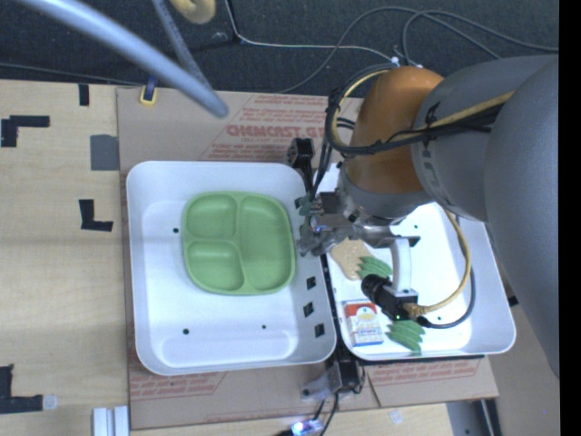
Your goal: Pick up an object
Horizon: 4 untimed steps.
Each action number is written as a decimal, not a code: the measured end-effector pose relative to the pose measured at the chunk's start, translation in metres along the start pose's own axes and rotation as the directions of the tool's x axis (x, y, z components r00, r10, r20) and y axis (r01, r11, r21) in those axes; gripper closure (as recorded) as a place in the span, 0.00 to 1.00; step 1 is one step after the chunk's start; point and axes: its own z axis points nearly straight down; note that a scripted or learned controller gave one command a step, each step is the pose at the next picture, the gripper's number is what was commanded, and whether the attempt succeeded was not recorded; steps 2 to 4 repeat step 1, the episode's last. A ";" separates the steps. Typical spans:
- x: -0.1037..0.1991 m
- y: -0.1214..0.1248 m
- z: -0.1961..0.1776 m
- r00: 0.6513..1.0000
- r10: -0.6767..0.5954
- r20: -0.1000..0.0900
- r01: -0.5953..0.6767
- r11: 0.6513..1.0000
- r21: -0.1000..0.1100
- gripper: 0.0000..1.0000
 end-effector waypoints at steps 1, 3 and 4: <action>0.048 0.004 0.009 1.000 0.002 0.002 -0.002 1.000 0.001 1.00; 0.048 0.004 0.009 1.000 0.002 0.002 -0.002 1.000 0.001 1.00; 0.048 0.004 0.009 1.000 0.002 0.002 -0.002 1.000 0.001 1.00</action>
